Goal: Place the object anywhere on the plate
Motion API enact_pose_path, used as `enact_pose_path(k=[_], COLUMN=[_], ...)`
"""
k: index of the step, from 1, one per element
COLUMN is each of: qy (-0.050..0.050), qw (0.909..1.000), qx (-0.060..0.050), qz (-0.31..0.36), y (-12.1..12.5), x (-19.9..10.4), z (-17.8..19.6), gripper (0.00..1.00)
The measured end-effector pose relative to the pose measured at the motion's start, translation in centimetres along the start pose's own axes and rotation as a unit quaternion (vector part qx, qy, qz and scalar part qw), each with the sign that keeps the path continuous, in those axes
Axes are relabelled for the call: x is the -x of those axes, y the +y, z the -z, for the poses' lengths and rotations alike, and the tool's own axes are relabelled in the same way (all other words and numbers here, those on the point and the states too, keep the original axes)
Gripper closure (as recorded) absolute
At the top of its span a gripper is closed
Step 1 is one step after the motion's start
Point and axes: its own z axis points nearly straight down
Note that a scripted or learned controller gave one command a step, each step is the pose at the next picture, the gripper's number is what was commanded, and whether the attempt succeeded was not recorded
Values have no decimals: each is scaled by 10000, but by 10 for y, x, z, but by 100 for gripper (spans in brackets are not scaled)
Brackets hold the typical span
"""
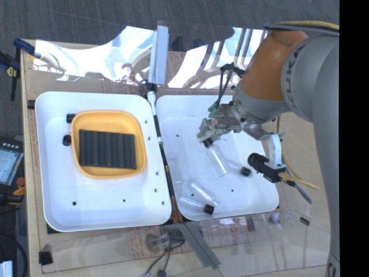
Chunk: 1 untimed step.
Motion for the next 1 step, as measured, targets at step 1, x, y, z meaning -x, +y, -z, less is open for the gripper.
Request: enact_pose_path(k=[1], qy=[-2], qw=[9917], qx=[8], qz=[1284], y=[67], x=[-33], z=[-12], gripper=[100])
